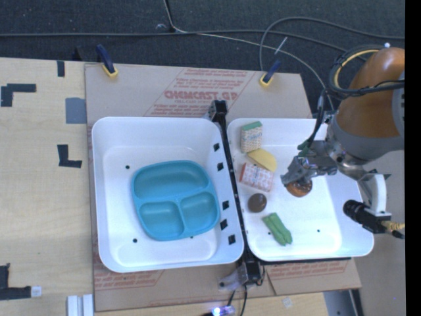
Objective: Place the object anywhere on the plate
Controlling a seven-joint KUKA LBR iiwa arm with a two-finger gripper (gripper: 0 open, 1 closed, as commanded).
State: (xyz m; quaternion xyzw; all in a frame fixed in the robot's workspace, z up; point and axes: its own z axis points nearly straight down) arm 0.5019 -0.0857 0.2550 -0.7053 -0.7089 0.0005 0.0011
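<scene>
At the near edge of the wooden desk (39,229) lies a brown cardboard sheet (197,87) carrying two shallow white plastic bins side by side.

In the right bin (329,236), nearest the viewer, a bumpy green plastic vegetable (277,229) lies at a slant. Just beyond it sits a small round dark brown item (257,203). Farther back is a pinkish speckled rectangular block (255,176), then a yellow wedge like a slice of cheese (262,158), and farthest back a pale green and tan cube (250,136), all close to the bin's left wall.

To the right of these, a small round orange-brown object (300,188) rests on the bin floor. The dark two-finger gripper (298,176) sits directly over it, and its fingers seem to straddle the object's top; whether they are pinching it cannot be told. The grey arm with its orange band (371,91) reaches in from the right.

In the left bin (105,176) a light blue plastic plate with three compartments (175,199) lies flat near the middle, well apart from the orange-brown object.

At the far edge of the cardboard are two clamps with yellow tips (105,61), and black cables (217,31) cross a dark surface beyond.
</scene>
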